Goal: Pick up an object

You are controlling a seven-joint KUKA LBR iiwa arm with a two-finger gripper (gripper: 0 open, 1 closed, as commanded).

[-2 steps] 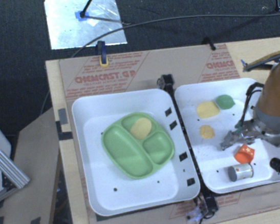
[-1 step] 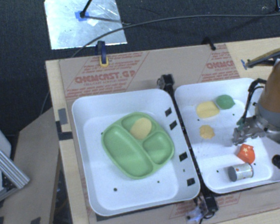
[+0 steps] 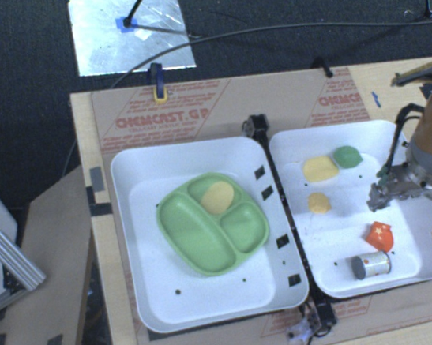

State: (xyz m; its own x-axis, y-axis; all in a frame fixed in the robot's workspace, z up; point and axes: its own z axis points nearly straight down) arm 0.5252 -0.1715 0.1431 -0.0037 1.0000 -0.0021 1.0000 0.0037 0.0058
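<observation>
At nine o'clock on your bench, the left bin point(image 3: 150, 296) holds a green divided plate point(image 3: 208, 228) with a yellow piece point(image 3: 218, 198) in its top compartment. Rightward, the right bin point(image 3: 318, 277) carries a yellow lump point(image 3: 320, 167), green lump point(image 3: 347, 156), small yellow bit point(image 3: 318, 203), red-orange object point(image 3: 380, 235) and grey can point(image 3: 371, 265). At three o'clock the gripper point(image 3: 380, 195) hangs; you cannot tell its grip state.

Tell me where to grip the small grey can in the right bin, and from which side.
The grey can lies on its side, long axis left-right. Probably best: come straight down and close across its round middle, fingers front and back. The orange piece sits just behind it, so keep the rear finger tight to the can.
</observation>
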